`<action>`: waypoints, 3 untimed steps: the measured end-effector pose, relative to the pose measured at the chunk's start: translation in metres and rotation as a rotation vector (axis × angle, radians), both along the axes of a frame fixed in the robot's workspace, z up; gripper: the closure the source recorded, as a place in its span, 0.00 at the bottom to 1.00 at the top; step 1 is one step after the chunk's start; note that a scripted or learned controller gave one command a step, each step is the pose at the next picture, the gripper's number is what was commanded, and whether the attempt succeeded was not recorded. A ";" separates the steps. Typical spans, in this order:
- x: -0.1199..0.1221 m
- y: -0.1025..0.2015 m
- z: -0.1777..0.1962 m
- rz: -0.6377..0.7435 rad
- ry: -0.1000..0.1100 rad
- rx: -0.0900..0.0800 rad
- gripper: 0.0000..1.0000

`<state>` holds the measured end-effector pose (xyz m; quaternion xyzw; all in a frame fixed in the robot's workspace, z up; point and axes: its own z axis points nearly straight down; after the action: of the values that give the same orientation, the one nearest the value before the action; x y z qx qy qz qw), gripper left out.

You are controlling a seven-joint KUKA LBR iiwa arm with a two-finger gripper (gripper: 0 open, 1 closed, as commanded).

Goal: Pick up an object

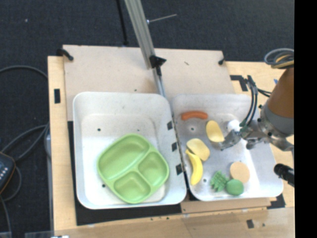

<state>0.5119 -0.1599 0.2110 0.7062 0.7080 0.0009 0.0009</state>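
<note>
The right bin (257, 100) holds several toy foods. An orange sausage (194, 115) lies near its back wall. A pale yellow slice (214, 131) sits below it, with a second yellow slice (197, 148) and a banana (195, 167) to the left. At the front are a green leafy piece (217, 181), a green round piece (235, 187) and a tan disc (239, 172). My gripper (231, 137) hangs low over the middle of this bin, just right of the upper yellow slice and above the tan disc. Nothing is visibly held in it.
The left bin (94, 113) carries a green divided plate (132, 168) at its front. A slanted metal pole (141, 26) rises from behind the gap between the bins. The grey arm with its orange band (283, 95) covers the right bin's right side.
</note>
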 end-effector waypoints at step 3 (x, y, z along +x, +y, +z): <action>-0.001 0.000 -0.113 -0.004 0.004 -0.001 0.00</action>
<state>0.5112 -0.1595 0.0984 0.7075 0.7067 -0.0011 -0.0001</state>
